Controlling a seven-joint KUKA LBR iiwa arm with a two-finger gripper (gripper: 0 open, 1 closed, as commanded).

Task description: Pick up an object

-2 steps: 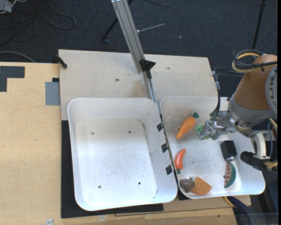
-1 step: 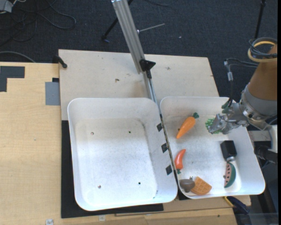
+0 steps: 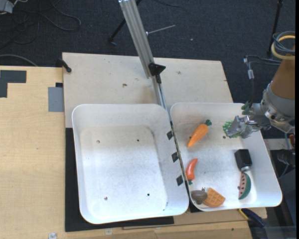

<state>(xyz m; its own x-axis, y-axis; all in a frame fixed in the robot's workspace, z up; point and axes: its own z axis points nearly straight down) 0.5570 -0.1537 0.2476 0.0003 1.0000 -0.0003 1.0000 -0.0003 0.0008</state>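
My gripper (image 3: 237, 127) reaches in from the right, over the right bin's (image 3: 269, 195) far right part. It is shut on a small green leafy toy (image 3: 230, 129), which sits between its fingertips just above the bin floor. In the same bin lie an orange carrot (image 3: 198, 134) to the gripper's left, a red chili (image 3: 191, 169), a black block (image 3: 243, 159), a watermelon slice (image 3: 244, 185), a waffle piece (image 3: 215, 198) and a small brown item (image 3: 199, 196).
The left bin (image 3: 89, 133) stands beside the right one, with a divider carrying black clips (image 3: 175, 156) between them. A slanted aluminium bar (image 3: 139, 39) rises behind the bins. The bench edge lies close to the front.
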